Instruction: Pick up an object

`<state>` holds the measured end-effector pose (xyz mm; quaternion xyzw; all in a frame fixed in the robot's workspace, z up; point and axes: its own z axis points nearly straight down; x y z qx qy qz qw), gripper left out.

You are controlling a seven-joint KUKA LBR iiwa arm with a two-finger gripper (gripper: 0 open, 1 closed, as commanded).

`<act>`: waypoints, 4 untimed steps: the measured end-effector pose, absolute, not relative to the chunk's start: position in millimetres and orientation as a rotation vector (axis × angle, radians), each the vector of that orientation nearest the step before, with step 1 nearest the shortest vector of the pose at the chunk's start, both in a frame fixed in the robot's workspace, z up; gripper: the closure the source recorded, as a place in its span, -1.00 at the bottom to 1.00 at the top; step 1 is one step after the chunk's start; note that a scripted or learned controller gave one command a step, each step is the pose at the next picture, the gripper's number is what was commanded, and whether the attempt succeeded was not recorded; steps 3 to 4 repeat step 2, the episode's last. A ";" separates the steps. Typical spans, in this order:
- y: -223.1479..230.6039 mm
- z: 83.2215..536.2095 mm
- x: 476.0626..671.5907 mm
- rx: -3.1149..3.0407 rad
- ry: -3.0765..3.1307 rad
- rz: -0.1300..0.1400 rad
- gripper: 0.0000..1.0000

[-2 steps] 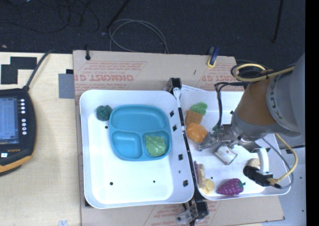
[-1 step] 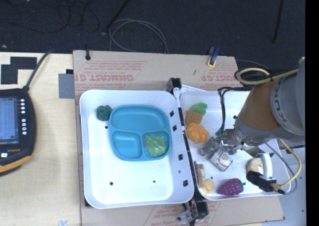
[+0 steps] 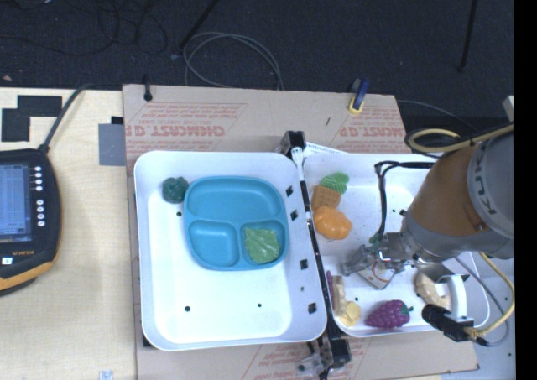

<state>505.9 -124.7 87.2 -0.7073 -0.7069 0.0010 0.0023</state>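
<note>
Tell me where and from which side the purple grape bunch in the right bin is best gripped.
Likely across the narrow width of the purple grape bunch, coming straight down from above. It lies flat, long axis left-right, with bare floor above it; the right bin wall runs close below, so side approaches look cramped.

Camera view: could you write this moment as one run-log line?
arm: over right bin | gripper: low, near orange toy | left bin: blue tray, green item | grapes: untouched

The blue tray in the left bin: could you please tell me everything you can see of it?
The blue tray is a rounded, plastic-looking divided plate with three compartments: one wide across the top, two smaller below. It lies flat in the upper middle of the left bin. A green leafy item sits in its lower right compartment. A dark green ball lies just off its upper left corner.
</note>
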 end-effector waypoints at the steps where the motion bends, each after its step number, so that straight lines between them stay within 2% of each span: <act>1: -126.7 100.1 509.5 -2.227 -2.220 -0.005 1.00; 2: -47.9 192.8 544.9 -2.214 -2.234 -0.012 1.00; 4: -47.9 192.8 544.9 -2.214 -2.234 -0.012 1.00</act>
